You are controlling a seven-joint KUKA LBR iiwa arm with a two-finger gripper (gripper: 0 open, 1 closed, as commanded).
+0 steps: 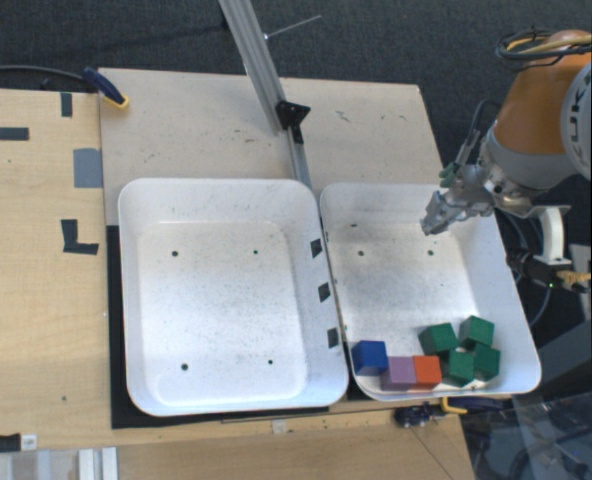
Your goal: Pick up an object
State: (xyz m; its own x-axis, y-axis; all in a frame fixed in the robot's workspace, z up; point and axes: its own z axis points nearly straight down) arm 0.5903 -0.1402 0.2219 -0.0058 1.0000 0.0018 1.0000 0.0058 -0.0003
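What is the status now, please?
End effector above right bin, far end, nothing seen in it. Blocks clustered at near end: blue block, purple block, orange block, green blocks. Path unobstructed.

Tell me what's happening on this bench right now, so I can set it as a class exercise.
A grey robot arm with an orange band reaches in from the right, its tool above the upper part of the right shallow white bin. Nothing shows between the tool's tips. The small blocks sit clustered in that bin's near corner: a blue cube, a purple cube, an orange cube and several green blocks. The left shallow white bin sits alongside.
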